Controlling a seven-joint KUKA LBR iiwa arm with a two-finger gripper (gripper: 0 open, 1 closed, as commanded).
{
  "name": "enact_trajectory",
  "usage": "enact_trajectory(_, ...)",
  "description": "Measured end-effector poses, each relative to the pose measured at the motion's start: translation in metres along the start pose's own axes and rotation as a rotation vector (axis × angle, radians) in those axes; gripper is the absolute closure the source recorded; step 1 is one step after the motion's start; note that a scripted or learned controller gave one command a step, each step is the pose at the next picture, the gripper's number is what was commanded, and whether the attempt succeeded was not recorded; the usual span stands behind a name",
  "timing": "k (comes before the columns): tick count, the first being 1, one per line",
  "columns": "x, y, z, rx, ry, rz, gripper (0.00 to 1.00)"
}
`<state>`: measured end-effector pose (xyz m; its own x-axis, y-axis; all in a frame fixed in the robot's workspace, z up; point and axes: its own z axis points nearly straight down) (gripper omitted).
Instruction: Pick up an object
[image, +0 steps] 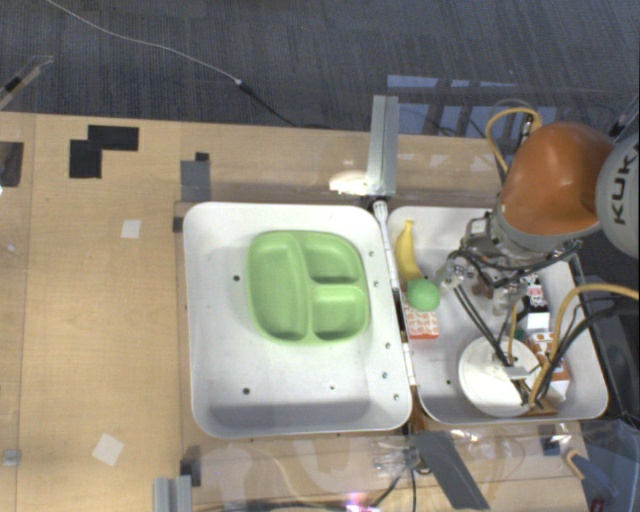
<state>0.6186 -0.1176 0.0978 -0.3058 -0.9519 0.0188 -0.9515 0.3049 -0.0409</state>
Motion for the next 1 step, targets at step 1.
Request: enact_trajectory(1, -0.0303, -0.0174, 0.0046, -0.019, -0.021, -0.039, 0.00)
